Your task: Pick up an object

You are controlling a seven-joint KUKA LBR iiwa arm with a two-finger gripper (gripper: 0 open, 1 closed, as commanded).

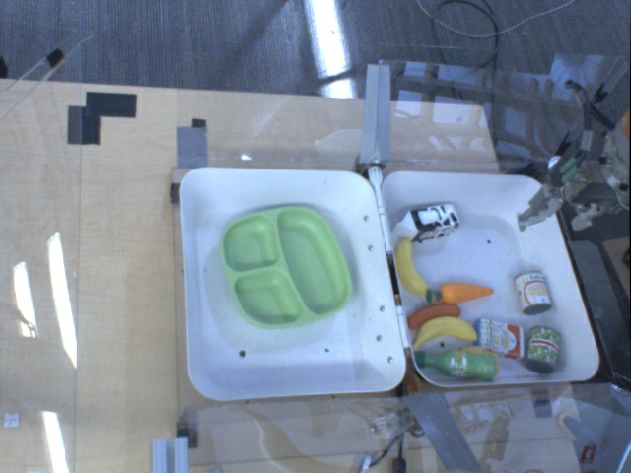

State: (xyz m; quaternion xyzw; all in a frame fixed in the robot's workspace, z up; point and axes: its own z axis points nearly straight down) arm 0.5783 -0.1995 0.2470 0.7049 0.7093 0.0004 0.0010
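Note:
The right bin (493,197) holds several toy foods. A black and white toy (434,221) lies near its back left. A yellow banana (409,267) lies along the left wall, with an orange carrot (463,292) beside it. Below them lie a red pepper (432,314), a second banana (444,331) and a green bottle (455,365). A red and white carton (498,337), a dark green can (542,348) and a small white can (532,292) sit at the right. My gripper (540,208) hangs over the bin's back right corner, away from all the objects, holding nothing I can see.
The left bin (207,353) holds a green divided plate (286,264). A metal divider post (375,116) stands behind the seam between the bins. Cables (463,13) lie on the floor behind the bench.

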